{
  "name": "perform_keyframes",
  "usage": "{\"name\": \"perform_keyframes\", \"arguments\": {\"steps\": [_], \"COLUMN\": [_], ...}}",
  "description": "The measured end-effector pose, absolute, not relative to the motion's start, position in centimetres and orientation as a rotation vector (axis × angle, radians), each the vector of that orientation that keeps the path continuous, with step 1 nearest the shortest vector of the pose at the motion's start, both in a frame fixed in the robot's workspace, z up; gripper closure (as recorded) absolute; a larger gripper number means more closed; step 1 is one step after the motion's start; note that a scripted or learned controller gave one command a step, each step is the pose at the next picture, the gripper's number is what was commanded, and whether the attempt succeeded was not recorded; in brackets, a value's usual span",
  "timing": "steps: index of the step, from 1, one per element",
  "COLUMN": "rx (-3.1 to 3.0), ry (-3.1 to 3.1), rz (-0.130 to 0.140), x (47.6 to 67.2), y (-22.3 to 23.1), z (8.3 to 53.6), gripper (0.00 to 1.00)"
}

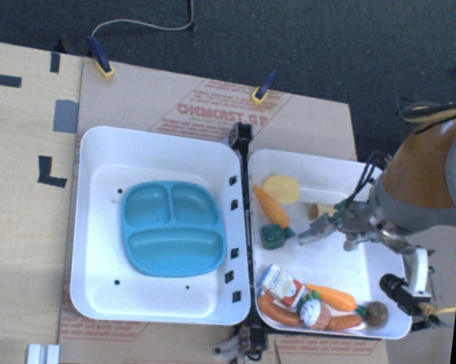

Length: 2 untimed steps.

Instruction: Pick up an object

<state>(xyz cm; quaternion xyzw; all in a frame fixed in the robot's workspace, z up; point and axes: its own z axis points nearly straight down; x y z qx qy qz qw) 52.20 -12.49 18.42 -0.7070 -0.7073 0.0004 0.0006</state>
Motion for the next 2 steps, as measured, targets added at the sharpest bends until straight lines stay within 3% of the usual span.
{"name": "perform_keyframes", "arguments": {"steps": [1,2], "rx": [-2.232,-2.247], "ry": [-2.222,-2.227], "rz": [0.004,0.013], "x": [54.6,60.6], "y": [-11.4,-10.8], "z": [10.3,8.8], "gripper": [0.0,0.0]}}
